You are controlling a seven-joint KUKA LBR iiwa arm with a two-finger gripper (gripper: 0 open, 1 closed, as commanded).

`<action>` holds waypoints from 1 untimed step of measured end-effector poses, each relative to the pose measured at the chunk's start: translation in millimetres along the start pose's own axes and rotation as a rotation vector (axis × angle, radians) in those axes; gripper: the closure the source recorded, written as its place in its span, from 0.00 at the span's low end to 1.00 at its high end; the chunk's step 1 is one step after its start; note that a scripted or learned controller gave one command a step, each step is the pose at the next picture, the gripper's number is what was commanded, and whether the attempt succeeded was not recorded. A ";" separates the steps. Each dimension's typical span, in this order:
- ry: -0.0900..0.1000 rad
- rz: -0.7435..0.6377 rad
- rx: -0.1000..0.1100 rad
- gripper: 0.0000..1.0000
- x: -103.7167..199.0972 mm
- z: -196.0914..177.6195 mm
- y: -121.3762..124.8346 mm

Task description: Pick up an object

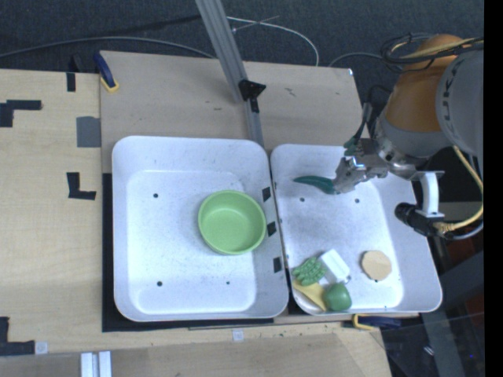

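Note:
My gripper hangs over the far part of the right bin, coming in from the right. A dark teal curved object sticks out to the left from between its fingertips, and the gripper is shut on that object's right end. Along the near edge of the same bin lie a tan round piece, a white block, a green leafy toy, a yellow piece and a green ball. A light green bowl sits in the left bin.
A grey slanted pole crosses the bench behind the bins and ends near the ridge between them. A blue and yellow clamp sits at the bench's far left corner. Cables trail behind the bench.

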State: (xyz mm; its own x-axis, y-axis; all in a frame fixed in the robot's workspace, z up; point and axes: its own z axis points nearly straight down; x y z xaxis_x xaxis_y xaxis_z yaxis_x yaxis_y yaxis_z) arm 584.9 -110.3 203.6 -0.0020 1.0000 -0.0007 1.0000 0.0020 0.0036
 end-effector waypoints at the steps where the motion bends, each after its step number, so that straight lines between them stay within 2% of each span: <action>1: 0.000 -0.001 -0.001 1.00 3.9 -51.2 10.9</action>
State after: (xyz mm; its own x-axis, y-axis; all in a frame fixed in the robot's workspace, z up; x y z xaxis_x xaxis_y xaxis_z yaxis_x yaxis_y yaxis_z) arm 595.6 -106.4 254.8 -0.0028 1.0000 -0.0010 1.0000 0.0028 0.0045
